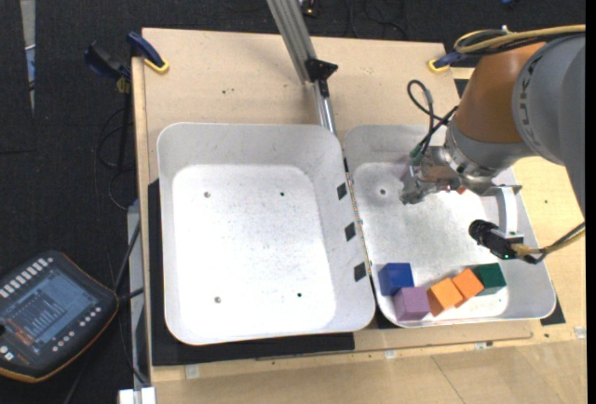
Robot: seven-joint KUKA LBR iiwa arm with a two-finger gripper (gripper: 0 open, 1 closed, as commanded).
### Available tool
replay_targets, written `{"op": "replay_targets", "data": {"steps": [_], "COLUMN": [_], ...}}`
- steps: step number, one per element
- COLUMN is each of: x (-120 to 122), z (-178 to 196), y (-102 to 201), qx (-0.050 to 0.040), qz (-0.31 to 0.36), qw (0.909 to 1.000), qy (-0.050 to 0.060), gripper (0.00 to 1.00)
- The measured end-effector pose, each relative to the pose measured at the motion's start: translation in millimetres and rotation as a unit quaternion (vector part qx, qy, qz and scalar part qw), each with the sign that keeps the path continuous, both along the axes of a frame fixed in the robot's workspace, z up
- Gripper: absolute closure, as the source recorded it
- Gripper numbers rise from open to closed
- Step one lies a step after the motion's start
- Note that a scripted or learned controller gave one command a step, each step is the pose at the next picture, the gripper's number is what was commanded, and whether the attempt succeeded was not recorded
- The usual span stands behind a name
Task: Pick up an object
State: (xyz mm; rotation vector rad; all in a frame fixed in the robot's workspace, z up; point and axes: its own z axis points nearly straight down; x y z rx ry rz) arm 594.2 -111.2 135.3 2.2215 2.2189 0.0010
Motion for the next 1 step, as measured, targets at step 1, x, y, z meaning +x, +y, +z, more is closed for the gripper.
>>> {"op": "replay_targets", "data": {"steps": [1], "x": [8.2], "z": [50.7], "y": [-7.9], "qx": [-0.0004], "qz": [0.001], "qw": [1.0000], "qy": [-0.002], "gripper": [1.00]}}
